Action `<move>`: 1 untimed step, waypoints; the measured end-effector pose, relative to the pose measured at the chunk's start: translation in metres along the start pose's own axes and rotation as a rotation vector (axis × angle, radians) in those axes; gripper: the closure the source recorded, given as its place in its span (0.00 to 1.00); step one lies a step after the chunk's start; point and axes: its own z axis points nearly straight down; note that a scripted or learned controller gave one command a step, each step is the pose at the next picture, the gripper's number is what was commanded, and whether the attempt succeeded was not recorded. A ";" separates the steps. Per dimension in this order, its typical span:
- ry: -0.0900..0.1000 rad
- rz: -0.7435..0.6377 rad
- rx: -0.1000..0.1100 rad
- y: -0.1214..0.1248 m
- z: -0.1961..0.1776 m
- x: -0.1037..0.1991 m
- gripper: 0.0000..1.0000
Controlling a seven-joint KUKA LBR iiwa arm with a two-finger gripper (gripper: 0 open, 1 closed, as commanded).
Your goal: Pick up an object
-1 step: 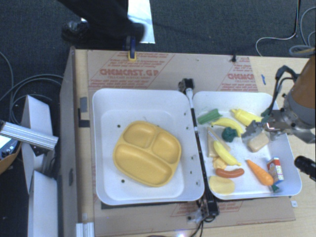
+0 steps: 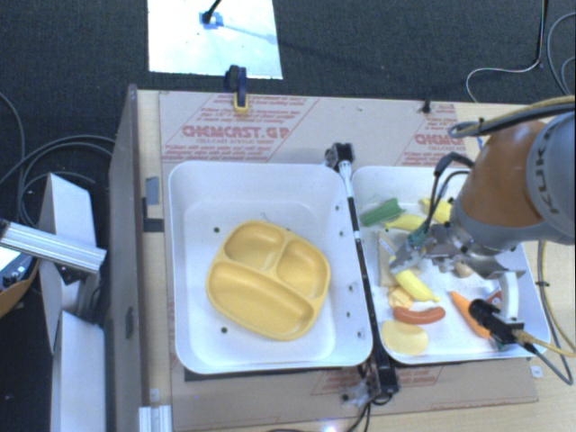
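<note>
My gripper (image 2: pixel 407 250) reaches down into the right bin (image 2: pixel 538 318) near its left-middle, among toy foods. A yellow banana-like piece (image 2: pixel 415 284) lies just below it. A green pod (image 2: pixel 380 212) and a yellow piece (image 2: pixel 409 222) lie just above it. Nearer the front rest a red sausage (image 2: pixel 419 314), a pale yellow round slice (image 2: pixel 404 337) and an orange carrot (image 2: pixel 465 306). I see nothing clearly held, and the wrist covers the bin's upper right.
The left bin (image 2: pixel 193 241) holds a yellow divided plate (image 2: pixel 268 279) in its middle. A black clamp and divider rail (image 2: pixel 353 232) run between the bins. Cables trail off the bench at right and left.
</note>
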 end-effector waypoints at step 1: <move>-0.001 0.008 -0.006 -0.032 0.056 0.003 0.00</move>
